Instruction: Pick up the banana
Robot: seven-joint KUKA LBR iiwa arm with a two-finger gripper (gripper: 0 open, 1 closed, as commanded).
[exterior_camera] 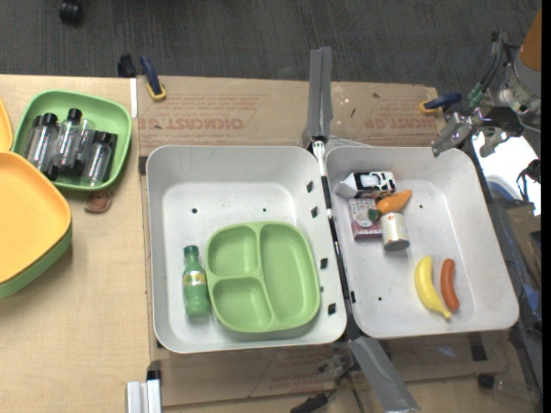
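Observation:
A yellow banana (428, 287) lies in the right bin (482, 317), near its front right corner, with a red sausage (448, 284) right beside it on its right. My gripper (469, 132) hangs over the bin's far right corner, well behind the banana. Its two fingers stand apart and nothing is between them.
In the right bin's back left lie a small box (372, 181), a carrot (394, 201), a pink packet (363, 219) and a can (395, 231). The left bin (172, 179) holds a green divided plate (258, 275) and a green bottle (195, 282). A green tray of bottles (73, 140) and orange plates (30, 226) sit far left.

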